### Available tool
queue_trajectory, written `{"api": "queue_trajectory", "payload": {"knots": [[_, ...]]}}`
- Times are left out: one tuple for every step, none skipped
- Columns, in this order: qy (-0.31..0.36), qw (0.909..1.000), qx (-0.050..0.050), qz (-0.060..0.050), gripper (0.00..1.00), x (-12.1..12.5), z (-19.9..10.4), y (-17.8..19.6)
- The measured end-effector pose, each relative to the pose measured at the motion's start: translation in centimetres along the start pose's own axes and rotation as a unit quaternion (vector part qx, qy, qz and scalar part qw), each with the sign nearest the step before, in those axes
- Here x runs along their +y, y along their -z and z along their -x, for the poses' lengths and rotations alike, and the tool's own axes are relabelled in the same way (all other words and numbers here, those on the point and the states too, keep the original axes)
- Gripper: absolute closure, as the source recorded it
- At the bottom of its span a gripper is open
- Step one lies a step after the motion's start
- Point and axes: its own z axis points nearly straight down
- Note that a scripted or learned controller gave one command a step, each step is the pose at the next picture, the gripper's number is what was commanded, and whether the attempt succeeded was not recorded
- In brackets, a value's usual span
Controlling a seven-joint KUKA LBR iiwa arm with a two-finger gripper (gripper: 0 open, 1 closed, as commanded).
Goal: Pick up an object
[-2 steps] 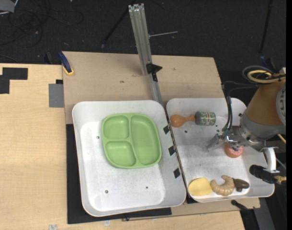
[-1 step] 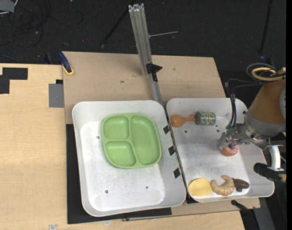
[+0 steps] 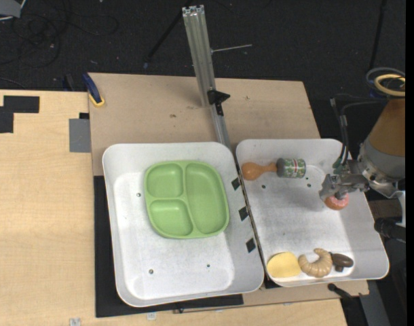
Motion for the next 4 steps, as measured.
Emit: {"api": "queue_trajectory", "payload": {"knots": [[0.0, 1.0, 0.0, 0.0, 1.0, -0.6, 0.0, 4.6], [0.0, 1.0, 0.0, -0.001, 1.0, -0.6, 0.0, 7.7], [0.002, 1.0, 0.001, -0.002, 1.0, 0.3, -5.8, 8.2], [0.001, 1.0, 0.001, -0.003, 1.0, 0.6, -10.9, 6.8]]}}
